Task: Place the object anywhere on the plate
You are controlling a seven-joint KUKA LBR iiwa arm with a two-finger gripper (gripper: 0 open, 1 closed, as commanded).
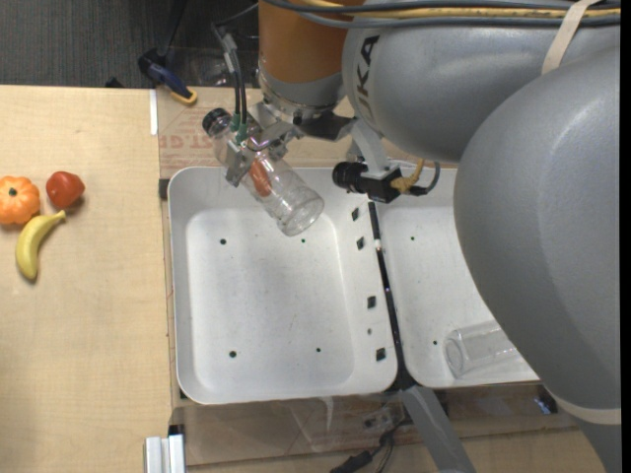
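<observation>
Clear plastic cup (288,203) hangs tilted above the left bin's (197,294) far edge, apparently clamped in the gripper (251,161), raised for carrying; a second cup (476,348) lies in the right bin (424,264).

Glass (286,197) over left bin (197,363) back edge; second glass (478,350) in right bin (424,264).

White bins (197,294), grey arm (513,116) with orange band (301,28), yellow banana (32,244), red tomato (65,188), orange mandarin (17,200).
</observation>
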